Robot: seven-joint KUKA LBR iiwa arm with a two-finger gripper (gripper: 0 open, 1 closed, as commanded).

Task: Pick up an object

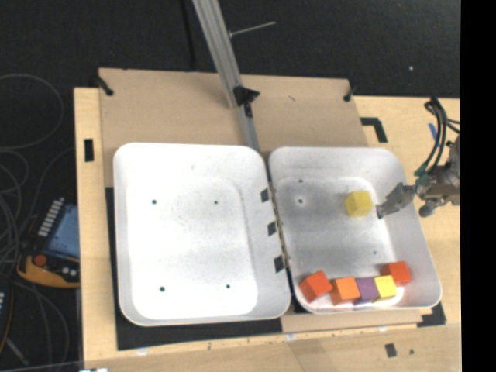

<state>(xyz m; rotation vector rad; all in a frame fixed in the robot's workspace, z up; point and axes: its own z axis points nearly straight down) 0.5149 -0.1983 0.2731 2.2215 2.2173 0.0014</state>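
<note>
You've got the gripper (393, 198) coming in at the right edge of the right bin (325, 165), hanging over the bin's right rim. One dark finger (390, 200) slants down and left toward the bin floor. Whether the claw is spread or clenched, you can't tell from here; it's too small and partly blurred. Nothing shows between its fingers.

Just left of that fingertip, apart from it, sits a yellow block (358, 203), alone on the open floor toward the far right part of the bin.

Look down to the near edge of that same bin and you'll see a row of blocks packed against the near wall: a red-orange block (315, 285) at the left end, an orange block (346, 289) beside it, a purple block (366, 290) next, then a bright yellow block (386, 287), and a red block (399, 272) at the right end, slightly farther back.

The left bin (136, 169) lies alongside, touching the right one at the middle. A grey pole (221, 45) slants in from the far side.
</note>
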